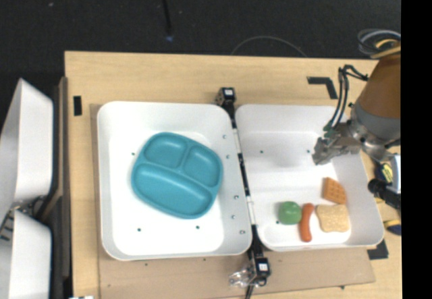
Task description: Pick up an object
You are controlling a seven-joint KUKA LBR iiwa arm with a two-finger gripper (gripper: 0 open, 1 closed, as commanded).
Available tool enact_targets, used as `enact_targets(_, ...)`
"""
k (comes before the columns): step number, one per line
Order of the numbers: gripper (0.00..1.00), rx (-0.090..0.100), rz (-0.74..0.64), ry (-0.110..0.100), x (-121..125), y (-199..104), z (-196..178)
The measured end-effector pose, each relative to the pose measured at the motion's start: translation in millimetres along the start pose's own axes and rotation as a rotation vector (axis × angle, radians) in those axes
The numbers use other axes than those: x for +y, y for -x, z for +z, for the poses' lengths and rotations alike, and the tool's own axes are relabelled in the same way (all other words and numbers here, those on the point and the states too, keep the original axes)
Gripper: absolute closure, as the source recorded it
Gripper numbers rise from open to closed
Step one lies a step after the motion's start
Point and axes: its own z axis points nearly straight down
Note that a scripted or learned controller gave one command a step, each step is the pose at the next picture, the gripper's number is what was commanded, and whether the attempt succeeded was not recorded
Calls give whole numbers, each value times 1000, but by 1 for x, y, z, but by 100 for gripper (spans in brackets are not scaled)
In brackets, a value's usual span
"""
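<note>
Two shallow white plastic bins were seen side by side on a pale wooden bench [162, 75]. The left bin [115, 223] held one object, a turquoise plastic plate [177, 174] with three compartments, lying flat near the middle with bare white floor all around it.

The right bin [270, 129] held four small items, all gathered along its near edge. A round green object [289, 212] was placed furthest left. Just beside it, on its right, lay a narrow orange-red sausage-shaped piece [307, 221], set roughly lengthwise toward the near rim. Next to that was a pale tan slice resembling toast [333, 218], and above it, close or touching, a smaller orange waffle-textured square [333, 190]. One of each was counted.

The grey two-finger gripper [322, 154] was found over the far right part of the right bin, below the arm's orange band [383, 88], with dark cables looped above it. It was positioned just beyond the orange square and apart from all four items; nothing was seen between its fingers. Whether the fingers were spread or closed could not be told at this angle.

The far and left parts of the right bin's floor were left bare, so open room was available between the gripper and the divider between the bins. The items were crowded against the near wall, with little space between them.
</note>
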Motion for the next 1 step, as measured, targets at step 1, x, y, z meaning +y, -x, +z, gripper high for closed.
enact_targets(1, 100, 1, -2, -1, -3, -5, -47)
